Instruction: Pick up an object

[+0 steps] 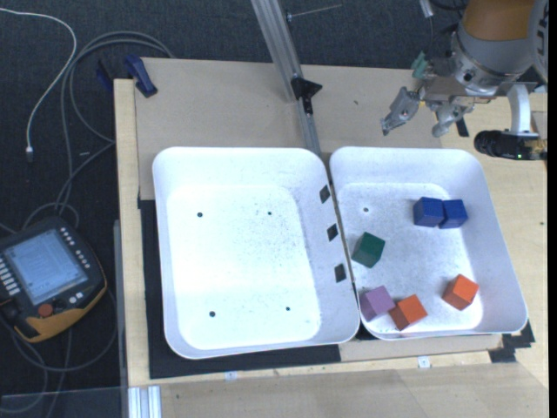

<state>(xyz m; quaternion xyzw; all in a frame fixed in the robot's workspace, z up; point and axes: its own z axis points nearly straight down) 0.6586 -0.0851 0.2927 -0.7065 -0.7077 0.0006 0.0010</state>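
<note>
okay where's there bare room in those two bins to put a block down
The left bin offers its whole floor. In the right bin, bare floor lies between the green block and the two blue blocks. The near edge is crowded: purple block and two orange blocks.

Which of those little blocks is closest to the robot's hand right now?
The dark blue block, left one of the touching blue pair at the right bin's far side. The hand hangs beyond that rim; the other blocks lie farther off.
</note>
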